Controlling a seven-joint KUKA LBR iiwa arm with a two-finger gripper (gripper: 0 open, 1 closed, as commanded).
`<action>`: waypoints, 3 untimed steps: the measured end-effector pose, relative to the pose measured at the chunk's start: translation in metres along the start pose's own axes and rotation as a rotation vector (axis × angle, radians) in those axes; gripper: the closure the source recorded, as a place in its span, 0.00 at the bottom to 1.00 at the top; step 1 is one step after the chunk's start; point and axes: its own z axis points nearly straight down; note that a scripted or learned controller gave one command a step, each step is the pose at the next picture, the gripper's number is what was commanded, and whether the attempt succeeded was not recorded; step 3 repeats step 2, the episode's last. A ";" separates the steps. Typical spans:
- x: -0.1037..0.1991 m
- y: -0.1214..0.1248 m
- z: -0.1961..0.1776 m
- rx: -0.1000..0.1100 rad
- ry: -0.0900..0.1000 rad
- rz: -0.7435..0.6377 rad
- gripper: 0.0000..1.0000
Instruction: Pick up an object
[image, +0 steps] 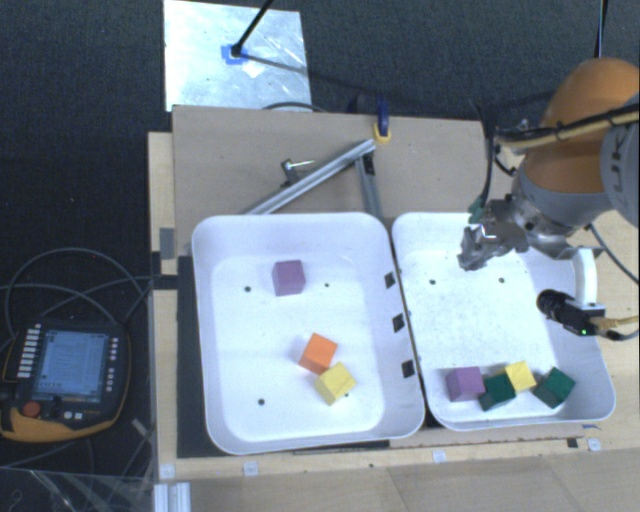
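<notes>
The left bin (215, 250) holds a purple cube (288, 277) toward the back, an orange cube (318, 351) near the middle and a yellow cube (336, 382) just in front of it. Along the front of the right bin (420, 235) lie a purple cube (464, 382), a dark green block (496, 391), a small yellow cube (519, 375) and another green block (554, 385). My gripper (478, 246) hangs over the back part of the right bin, well behind those blocks, with nothing visibly between its fingers.
A metal bar (310, 175) lies slantwise on the brown board behind the bins. A teach pendant (65, 375) with its cable sits on the floor at the left. A black fitting (562, 310) on the arm overhangs the right bin's right side.
</notes>
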 end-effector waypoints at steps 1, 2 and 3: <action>0.047 0.003 0.013 0.003 0.000 0.001 1.00; 0.102 -0.006 0.015 0.003 0.001 -0.001 1.00; 0.102 -0.006 0.015 0.003 0.001 -0.001 1.00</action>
